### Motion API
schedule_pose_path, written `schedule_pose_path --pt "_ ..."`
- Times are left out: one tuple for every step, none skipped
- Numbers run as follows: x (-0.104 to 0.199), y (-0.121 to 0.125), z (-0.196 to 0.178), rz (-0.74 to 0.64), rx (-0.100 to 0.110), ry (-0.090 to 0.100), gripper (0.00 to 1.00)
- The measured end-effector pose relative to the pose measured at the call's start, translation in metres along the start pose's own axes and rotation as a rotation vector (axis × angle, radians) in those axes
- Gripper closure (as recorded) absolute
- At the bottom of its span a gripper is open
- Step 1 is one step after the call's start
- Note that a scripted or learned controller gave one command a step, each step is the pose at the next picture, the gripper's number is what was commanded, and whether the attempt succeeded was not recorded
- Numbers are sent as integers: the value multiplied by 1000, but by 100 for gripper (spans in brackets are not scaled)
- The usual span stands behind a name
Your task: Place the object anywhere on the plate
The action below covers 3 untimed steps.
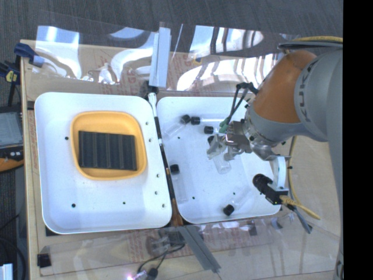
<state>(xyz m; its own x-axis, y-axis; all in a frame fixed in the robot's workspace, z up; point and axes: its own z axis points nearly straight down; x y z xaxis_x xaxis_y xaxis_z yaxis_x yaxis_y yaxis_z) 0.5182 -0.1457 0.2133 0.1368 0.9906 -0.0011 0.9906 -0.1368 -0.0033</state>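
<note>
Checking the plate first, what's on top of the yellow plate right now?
A dark ribbed rectangular insert lies on the yellow plate in the left bin. Whatever sits beneath it is covered.

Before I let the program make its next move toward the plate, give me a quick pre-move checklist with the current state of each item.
1. Plate free to receive: the yellow plate sits in the left bin, with a dark ribbed block covering its middle; the yellow border is bare. Ok.
2. Tool position: the tool is over the right bin, not over the plate. Not ok for placing yet.
3. Object secured in the tool: something clear lies under it, but a grip is not visible. Cannot tell.
4. Loose items: small dark pieces lie scattered in the right bin. Ok, but watch them.
5. Divider between bins: must be crossed. Cannot tell clearance.
</note>
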Motion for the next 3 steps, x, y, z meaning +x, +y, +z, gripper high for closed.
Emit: schedule_pose_path --pt "38 -48 55 -134 4 2 100" --pt "93 -6 23 -199 2 2 100" --pt "128 60 23 -287 1 1 100"
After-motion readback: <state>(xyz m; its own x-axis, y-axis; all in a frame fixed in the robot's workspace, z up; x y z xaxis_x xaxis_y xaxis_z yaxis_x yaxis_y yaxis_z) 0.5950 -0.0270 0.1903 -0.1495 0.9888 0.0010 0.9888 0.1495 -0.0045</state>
